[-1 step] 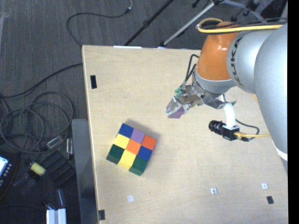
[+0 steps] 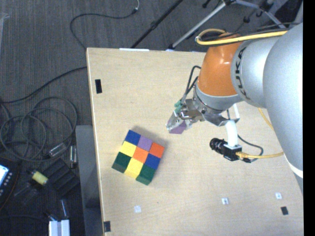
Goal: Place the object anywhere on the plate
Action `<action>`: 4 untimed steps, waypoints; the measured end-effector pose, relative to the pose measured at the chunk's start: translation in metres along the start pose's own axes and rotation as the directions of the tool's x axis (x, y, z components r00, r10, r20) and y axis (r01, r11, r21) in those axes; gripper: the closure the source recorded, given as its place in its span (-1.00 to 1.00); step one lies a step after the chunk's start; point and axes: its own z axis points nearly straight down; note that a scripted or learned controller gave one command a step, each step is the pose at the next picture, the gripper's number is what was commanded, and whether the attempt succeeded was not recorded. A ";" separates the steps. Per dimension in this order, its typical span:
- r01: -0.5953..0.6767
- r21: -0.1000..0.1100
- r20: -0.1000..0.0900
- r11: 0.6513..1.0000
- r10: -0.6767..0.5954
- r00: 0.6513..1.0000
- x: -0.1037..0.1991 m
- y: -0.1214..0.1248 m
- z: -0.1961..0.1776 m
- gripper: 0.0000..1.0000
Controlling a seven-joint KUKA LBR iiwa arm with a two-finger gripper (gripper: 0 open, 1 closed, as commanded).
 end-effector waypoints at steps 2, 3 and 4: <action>-0.098 0.000 0.001 0.995 0.098 0.995 -0.042 -0.001 0.000 1.00; -0.314 0.000 0.003 0.950 0.314 0.949 -0.021 0.037 0.000 1.00; -0.336 0.000 0.004 0.942 0.336 0.942 0.000 0.008 0.000 1.00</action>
